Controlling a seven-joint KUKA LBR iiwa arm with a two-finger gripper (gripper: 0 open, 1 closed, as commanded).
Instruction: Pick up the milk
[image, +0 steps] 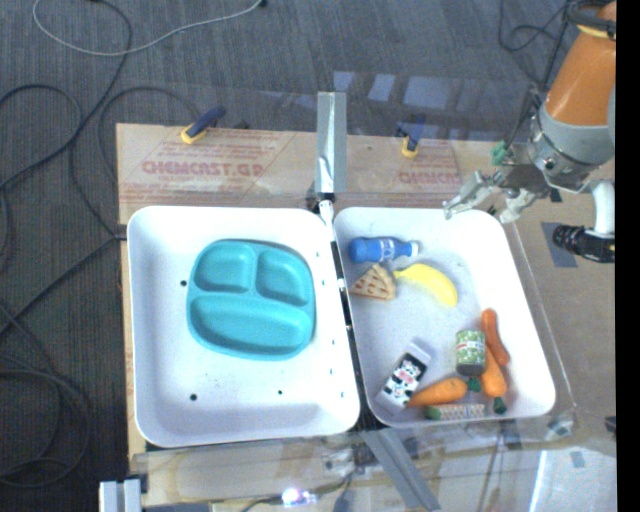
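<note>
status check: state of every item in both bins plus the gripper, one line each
milk carton: lying flat, right bin, untouched
blue bottle: lying on its side, cap on
banana: lying flat beside the waffle wedge
green can: upright
carrots: three, lying near the can
blue tray: flat in left bin, compartments bare
gripper: fingers open, holding nothing, over the right bin's far edge

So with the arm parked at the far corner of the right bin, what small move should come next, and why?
Probably carry the claw toward the near side of the right bin to hang above the milk. The claw sits over the bin's far rim with nothing between its fingers, while the milk carton lies near the front edge beside a carrot.
</note>
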